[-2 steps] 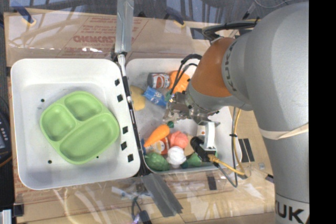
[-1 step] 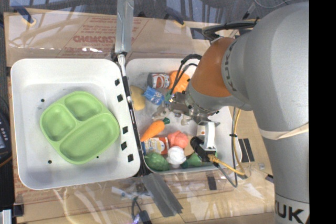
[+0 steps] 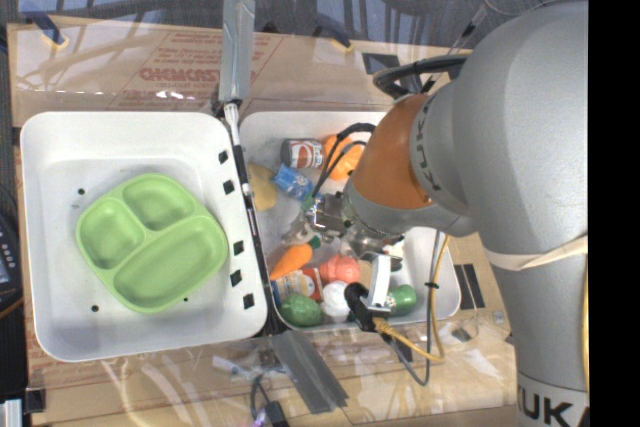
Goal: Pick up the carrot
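The carrot (image 3: 291,261) is a short orange piece lying in the right bin (image 3: 449,287), near its left wall and towards the front. My gripper (image 3: 325,217) hangs low over the middle of that bin, just above and right of the carrot in the view. Metal parts and cables crowd its tip. The carrot lies free among the other items, and I see nothing held in the gripper.
The right bin also holds a small can (image 3: 300,153), an orange item (image 3: 341,158), a blue piece (image 3: 292,182), a red round fruit (image 3: 341,270) and green pieces (image 3: 300,311). A green divided plate (image 3: 150,240) lies in the left bin (image 3: 60,145). The arm covers the right bin's right half.
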`<state>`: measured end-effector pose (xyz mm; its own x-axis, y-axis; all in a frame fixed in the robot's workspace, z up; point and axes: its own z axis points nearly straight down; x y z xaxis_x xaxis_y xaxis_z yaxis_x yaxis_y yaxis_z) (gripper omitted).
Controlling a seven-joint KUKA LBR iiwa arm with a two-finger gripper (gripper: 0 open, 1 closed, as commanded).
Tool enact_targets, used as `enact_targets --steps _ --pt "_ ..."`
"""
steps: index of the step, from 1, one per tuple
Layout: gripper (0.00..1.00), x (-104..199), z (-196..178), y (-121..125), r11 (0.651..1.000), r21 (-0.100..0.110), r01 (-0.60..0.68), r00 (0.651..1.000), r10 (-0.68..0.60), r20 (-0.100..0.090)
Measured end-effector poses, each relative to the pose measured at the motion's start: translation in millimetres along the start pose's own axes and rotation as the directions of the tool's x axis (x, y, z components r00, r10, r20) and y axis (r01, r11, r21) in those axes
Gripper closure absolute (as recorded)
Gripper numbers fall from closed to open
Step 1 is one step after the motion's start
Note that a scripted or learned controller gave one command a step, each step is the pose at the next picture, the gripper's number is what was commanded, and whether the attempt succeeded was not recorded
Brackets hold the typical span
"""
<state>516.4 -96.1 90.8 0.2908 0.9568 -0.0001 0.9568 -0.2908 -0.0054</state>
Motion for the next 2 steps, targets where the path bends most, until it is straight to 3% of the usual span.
enact_targets --steps 1,2 --pt "0.0 -2.3 -3.3 -29.4 0.998 -0.016 -0.065 0.998 0.065 -0.003" --pt "1.0 -3.0 -11.8 -30.4 0.998 -0.009 -0.062 0.998 0.062 -0.003"
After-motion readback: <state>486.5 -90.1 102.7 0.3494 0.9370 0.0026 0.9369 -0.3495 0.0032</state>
